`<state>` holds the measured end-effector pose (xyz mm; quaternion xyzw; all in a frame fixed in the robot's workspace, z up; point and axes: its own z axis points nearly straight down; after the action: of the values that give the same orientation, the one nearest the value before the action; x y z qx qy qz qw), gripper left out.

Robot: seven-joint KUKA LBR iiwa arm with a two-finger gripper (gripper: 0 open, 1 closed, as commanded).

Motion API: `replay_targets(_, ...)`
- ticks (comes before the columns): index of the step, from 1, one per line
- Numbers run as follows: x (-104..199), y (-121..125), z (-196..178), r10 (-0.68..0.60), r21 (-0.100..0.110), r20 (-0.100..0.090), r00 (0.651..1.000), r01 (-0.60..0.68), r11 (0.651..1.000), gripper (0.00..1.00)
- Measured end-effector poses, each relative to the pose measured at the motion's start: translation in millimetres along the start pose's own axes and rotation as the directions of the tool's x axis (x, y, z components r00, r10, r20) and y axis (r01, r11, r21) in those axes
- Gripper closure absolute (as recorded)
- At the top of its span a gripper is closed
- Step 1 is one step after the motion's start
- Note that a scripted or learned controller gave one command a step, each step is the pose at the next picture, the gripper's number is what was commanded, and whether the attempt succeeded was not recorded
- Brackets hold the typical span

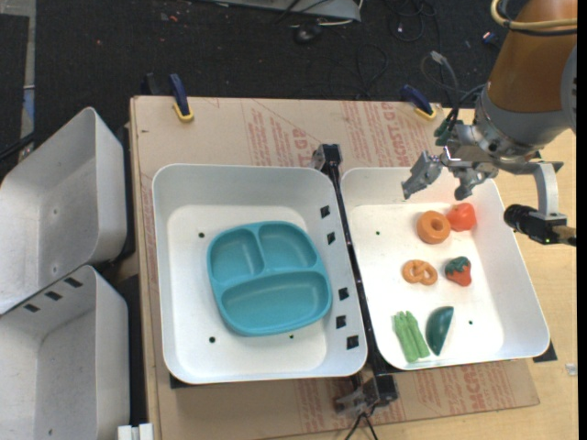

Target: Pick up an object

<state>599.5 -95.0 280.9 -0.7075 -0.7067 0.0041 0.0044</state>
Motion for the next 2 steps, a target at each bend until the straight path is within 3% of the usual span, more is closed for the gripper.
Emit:
replay_targets(1,0,2,-7,-0.002,-0.012,0.001,1.0,0.002,1.0,0.0)
replay_targets(2,-2,-8,46,0.001,-0.006,0.0,1.0,-0.001,1.0,0.0)
